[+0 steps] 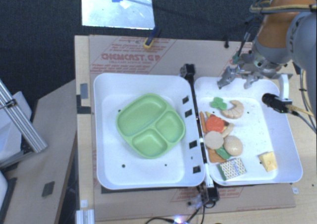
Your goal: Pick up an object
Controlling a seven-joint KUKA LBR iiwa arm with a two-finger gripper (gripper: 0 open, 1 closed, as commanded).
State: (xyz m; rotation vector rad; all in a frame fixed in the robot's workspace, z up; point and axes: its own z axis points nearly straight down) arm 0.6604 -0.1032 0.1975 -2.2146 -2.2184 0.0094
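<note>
Two white bins are being kept side by side on the bench, w/ a black divider strip running btwn them; the left bin is being used for a green sectioned tray, probably as a drop-off spot, while the right bin is being used as the pick source. The task's candidate objs are being held in a loose cluster along the right bin's left side, near the divider: a green piece, a curved tan croissant-like item, a red-orange piece, two round beige items, and a patterned packet at the near edge. A yellow block is lying apart toward the bin's near right corner, so it is being judged the least crowded target. The arm is reaching in from the right, wrist bent downward, w/ the gripper being held above the right bin's far rim, apart from all objs. The fingers are being seen spread apart, pointing down toward the bin, and nothing is being gripped btwn them. A descent toward the cluster would be needed next.
</note>
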